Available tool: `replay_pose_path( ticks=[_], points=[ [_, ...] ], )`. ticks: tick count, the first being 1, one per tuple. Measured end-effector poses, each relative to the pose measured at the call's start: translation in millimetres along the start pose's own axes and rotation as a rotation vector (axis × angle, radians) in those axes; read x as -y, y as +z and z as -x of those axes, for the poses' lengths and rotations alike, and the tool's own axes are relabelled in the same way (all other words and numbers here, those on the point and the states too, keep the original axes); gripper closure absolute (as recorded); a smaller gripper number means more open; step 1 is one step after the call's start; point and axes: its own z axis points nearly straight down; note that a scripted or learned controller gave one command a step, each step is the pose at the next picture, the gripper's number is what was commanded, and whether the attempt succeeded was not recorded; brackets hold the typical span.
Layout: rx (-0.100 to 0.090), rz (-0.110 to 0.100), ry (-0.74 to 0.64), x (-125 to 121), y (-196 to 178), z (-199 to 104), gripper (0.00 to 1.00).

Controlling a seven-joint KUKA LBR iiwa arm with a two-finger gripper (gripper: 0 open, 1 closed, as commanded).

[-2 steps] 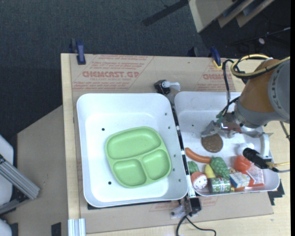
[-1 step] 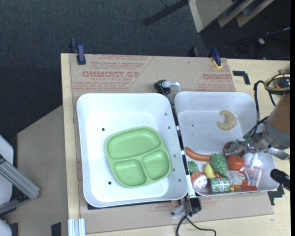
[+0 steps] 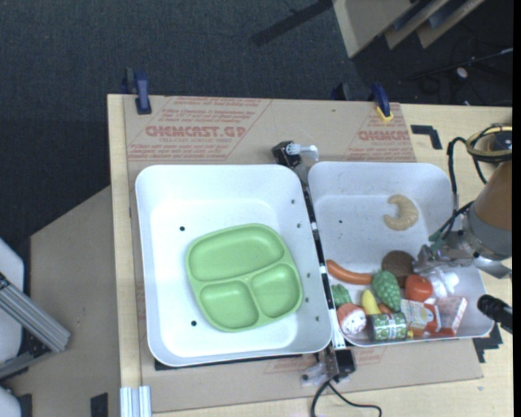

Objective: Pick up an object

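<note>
You saw dark blue-grey carpet [image 3: 65, 98] across the upper left | a pale wooden bench [image 3: 77, 244] at the left edge | brown printed board [image 3: 195, 130] on top | light wooden furniture [image 3: 407, 20] at upper right.

The grey arm with orange band [image 3: 493, 208] enters over the right-hand shallow white bin [image 3: 358, 183]; its gripper [image 3: 437, 256] hangs low inside that bin's right side.
</note>
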Motion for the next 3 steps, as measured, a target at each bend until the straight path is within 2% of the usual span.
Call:
replay_pose_path(
  ticks=[1,2,3],
  points=[
    [0.0,0.004,-0.006,20.3,-86.8,-38.1,1.0],
    [0.001,0.007,-0.008,-68.3,-109.2,-48.1,1.0],
    [-0.001,-0.002,-0.003,-63.6,-107.3,-46.8,0.0]
  ],
)
